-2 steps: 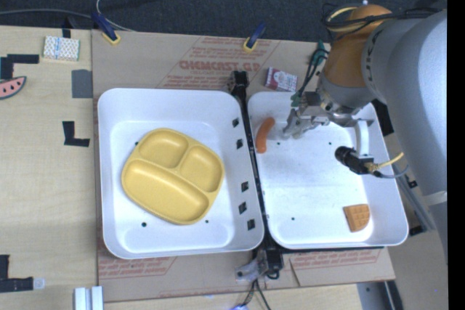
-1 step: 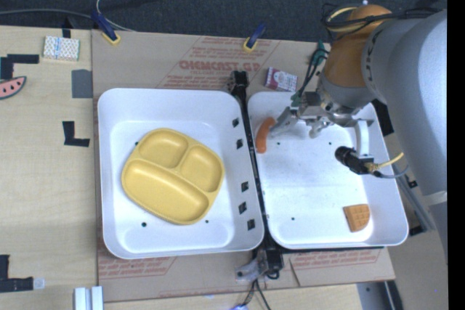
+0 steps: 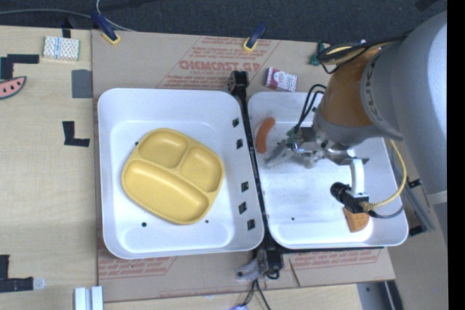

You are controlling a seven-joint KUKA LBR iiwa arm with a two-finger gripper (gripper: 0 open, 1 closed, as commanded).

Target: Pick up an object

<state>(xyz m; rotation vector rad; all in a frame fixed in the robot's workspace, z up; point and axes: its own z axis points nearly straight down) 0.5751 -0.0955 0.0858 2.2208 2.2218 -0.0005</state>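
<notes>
Orange and sausage-shaped, the small toy (image 3: 264,134) lay in the right bin (image 3: 312,229), close to its upper left corner and just beside the divider between the two bins. Its long axis ran nearly up and down the view, leaning slightly, with the upper end tipped toward the right and the lower end toward the divider. It was lying flat on the bin floor, apart from anything else.

Just to its right, the claw (image 3: 280,152) hung low over the bin, its metal fingers (image 3: 275,155) spread and gripping nothing, tips pointing leftward near the toy's lower end. I judged this to be the approach step, with no grasp yet made. The next move would call for bringing the fingers across the toy's narrow width, then squeezing before lifting.

Further out, a yellow divided plate (image 3: 173,174) sat in the left bin (image 3: 116,156), on the cardboard-covered tabletop (image 3: 211,65).
</notes>
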